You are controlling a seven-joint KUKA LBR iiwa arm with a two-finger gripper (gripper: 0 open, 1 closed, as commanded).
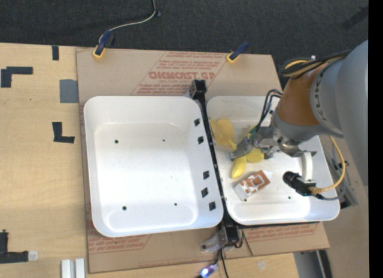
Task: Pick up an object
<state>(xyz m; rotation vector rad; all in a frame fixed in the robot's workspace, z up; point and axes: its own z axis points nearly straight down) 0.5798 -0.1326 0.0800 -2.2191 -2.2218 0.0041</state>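
Note:
The right bin [281,214] holds a yellow pear-shaped object [224,132] near its left wall. A smaller yellow piece [239,166] lies just below it, and another yellow bit [255,156] sits right under the gripper. A white packet with orange-brown print [253,183] lies toward the bin's front. My gripper [248,147] hangs low over the middle of the right bin, its dark fingers among the yellow pieces. The orange band of the arm [296,100] rises behind it.
The left bin [143,208] stands beside the right one, split from it by a black divider [206,151]. Both rest on a cardboard sheet [173,73] held by two clamps. A black cable fitting [297,181] hangs off the wrist over the right bin.

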